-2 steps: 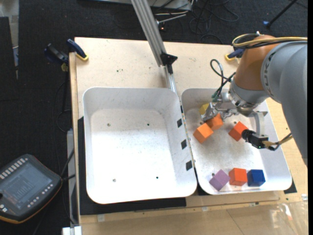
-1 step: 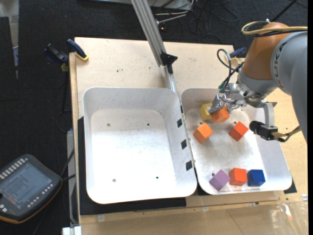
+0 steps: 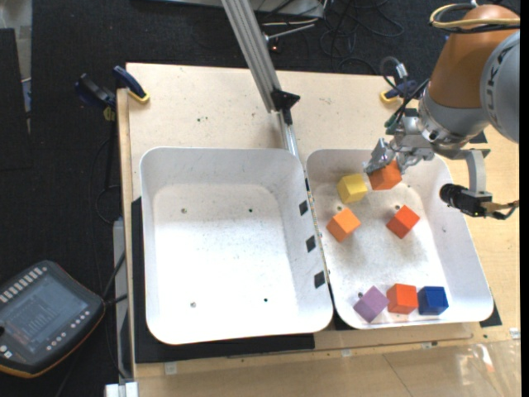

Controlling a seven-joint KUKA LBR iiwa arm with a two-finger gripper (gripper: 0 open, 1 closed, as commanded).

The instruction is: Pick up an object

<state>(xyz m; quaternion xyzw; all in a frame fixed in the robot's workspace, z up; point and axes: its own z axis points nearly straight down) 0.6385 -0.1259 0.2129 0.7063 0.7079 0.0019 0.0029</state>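
My gripper (image 3: 384, 165) hangs over the far end of the right bin (image 3: 463, 246), with an orange block (image 3: 387, 177) pinched between its fingertips. The block looks tilted and sits just right of a yellow cube (image 3: 352, 188). Lower in the same bin lie an orange cube (image 3: 344, 223) and a red-orange cube (image 3: 402, 221). Along the near wall sit a purple cube (image 3: 371, 303), an orange-red cube (image 3: 402, 298) and a blue cube (image 3: 432, 300).
The left bin (image 3: 165, 222) adjoins the right one, with black clips on the shared wall (image 3: 312, 242). A slanted metal rail (image 3: 252, 48) ends at the far edge between the bins. Clamps (image 3: 124, 83) hold the board's far corners. A teach pendant (image 3: 41, 314) lies at the lower left.
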